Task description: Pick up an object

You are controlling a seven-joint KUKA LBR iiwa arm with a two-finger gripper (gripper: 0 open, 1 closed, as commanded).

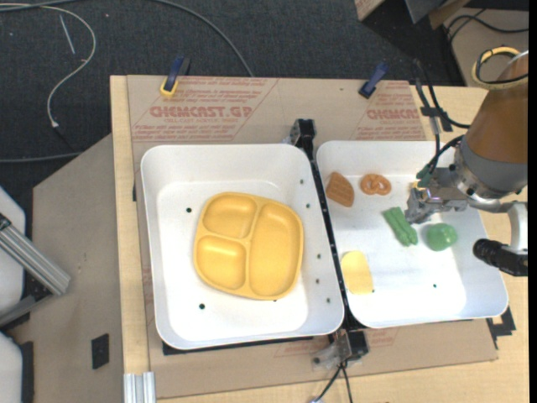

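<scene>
In the right bin [470, 305]: gripper [417, 212] low near the far right corner, arm crowding that wall.
Open room: bare white floor along the near edge.
Left bin [159, 250]: yellow divided plate [249, 244] sits in the middle.
Writing: "CHEMCAST GP" in red on the board [205, 110] beyond the bins.
Green piece [400, 226]: just left of the gripper, seemingly touching.
Round green piece [440, 237]: just near-right.
Pretzel [375, 184], brown piece [340, 189]: farther left.
Yellow piece [357, 272]: near-left.
Grip: can't tell.

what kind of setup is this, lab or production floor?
Likely a lab test bench: two white bins clamped on a cardboard-covered board, toy food like a pretzel, loose cables on carpet.
</scene>
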